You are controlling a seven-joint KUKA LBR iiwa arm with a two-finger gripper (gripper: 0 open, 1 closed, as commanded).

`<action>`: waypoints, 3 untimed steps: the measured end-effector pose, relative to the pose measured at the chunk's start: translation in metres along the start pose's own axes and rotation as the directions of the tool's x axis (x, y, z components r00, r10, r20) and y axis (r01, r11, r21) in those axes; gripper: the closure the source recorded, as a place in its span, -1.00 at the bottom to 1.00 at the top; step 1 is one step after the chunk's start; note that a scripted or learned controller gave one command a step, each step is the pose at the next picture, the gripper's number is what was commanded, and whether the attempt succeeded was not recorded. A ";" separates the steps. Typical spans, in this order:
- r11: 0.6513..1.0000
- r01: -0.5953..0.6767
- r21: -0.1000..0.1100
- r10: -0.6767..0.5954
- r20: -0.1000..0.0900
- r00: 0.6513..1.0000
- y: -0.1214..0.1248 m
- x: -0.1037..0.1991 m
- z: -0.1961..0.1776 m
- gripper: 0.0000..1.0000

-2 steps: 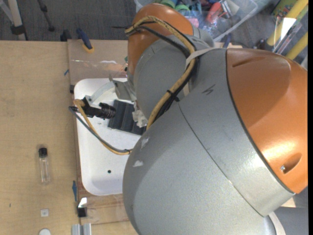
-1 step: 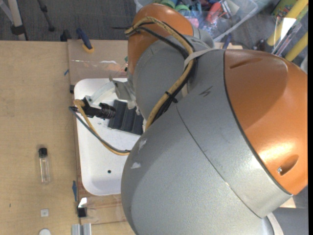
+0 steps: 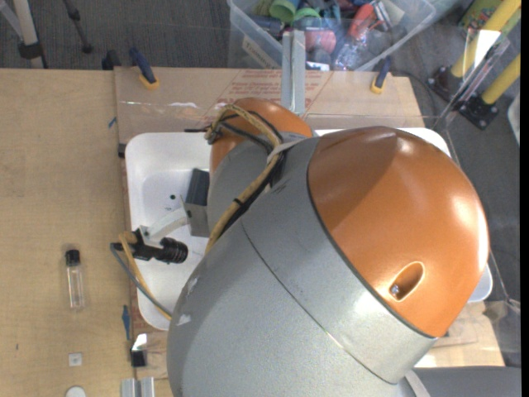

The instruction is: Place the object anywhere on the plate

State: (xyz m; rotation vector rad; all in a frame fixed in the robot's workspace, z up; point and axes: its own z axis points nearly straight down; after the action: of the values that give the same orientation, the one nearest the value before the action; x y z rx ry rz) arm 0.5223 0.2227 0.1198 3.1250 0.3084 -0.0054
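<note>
And the arm (image 3: pixel 331 288) was huge in the shot, its grey shell and orange dome covering nearly all of both bins. Two white bins counted: the left bin (image 3: pixel 132 160) showed its rounded left rim and a strip of bare white floor beside it, while the right bin (image 3: pixel 488 284) offered just a sliver of edge past the dome. The wrist reached down into the left bin, and the gripper (image 3: pixel 195 203) sat close to that bin's left wall, with little room between it and the rim. Whether it was released or clenched could not be told from here. The arm hid most of both bin floors, so where the object and the plate lay could not be told either.

Out left, there was plenty of open wooden bench (image 3: pixel 50 180), with one glass vial (image 3: pixel 73 278) lying well clear of the bins. At the far edge, two blue clamps (image 3: pixel 145 73) pinned the cardboard sheet (image 3: pixel 198 89). Beyond that stood one clear tub of toys (image 3: pixel 331 11).
</note>
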 end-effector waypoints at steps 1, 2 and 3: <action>1.000 -0.004 0.000 0.004 -0.003 1.000 0.002 0.001 -0.011 1.00; 1.000 0.022 -0.001 -0.022 -0.015 1.000 -0.008 -0.038 0.029 1.00; 0.992 0.128 0.000 -0.128 -0.010 0.992 0.006 0.042 0.031 1.00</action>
State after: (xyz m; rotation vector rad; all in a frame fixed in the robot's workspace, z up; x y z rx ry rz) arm 0.5645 0.2244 0.0882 3.1005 0.5088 0.0106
